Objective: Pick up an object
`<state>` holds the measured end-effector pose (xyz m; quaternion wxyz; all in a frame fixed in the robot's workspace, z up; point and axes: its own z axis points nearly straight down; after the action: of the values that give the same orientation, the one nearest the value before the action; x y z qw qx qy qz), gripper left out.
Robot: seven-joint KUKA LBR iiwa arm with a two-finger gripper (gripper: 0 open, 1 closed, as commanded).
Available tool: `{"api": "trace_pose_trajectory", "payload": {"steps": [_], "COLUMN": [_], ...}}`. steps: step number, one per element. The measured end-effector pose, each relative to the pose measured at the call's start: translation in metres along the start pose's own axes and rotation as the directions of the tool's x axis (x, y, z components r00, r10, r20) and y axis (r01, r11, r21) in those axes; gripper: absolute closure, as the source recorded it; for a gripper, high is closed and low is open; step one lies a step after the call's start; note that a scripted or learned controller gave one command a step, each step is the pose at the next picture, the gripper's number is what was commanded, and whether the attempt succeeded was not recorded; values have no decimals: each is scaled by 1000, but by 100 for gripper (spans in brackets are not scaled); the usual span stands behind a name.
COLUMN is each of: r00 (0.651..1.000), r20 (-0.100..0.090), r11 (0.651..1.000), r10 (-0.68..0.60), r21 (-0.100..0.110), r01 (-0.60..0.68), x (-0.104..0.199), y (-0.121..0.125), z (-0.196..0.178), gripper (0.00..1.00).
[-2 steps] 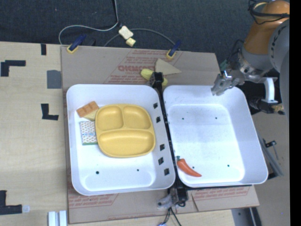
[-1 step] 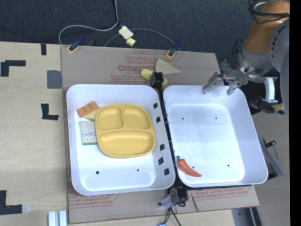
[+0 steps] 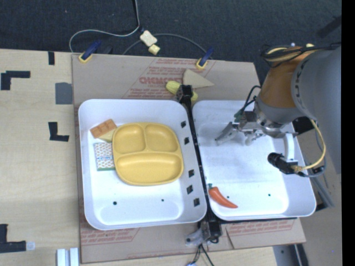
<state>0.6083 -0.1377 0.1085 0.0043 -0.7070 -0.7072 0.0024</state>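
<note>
Gripper (image 3: 237, 133) sits over the upper half of the right bin (image 3: 299, 204), jaws spread wide, nothing between them. Orange carrot (image 3: 222, 198) lies at that bin's lower-left corner, just beside the left wall, bare floor around it. Left bin (image 3: 89, 193): yellow divided plate (image 3: 147, 153) centre, small packets (image 3: 103, 147) against its left side.

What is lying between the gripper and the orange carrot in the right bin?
In the camera view, nothing: between the gripper and the carrot there is bare white floor of the right bin.
</note>
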Motion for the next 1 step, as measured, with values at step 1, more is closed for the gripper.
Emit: {"api": "trace_pose_trajectory", "payload": {"steps": [1], "r00": [1000], "r20": [5], "r11": [1000], "r10": [-2], "r21": [-15], "r01": [2], "x": [-54], "y": [63], "z": [12], "gripper": [0]}}
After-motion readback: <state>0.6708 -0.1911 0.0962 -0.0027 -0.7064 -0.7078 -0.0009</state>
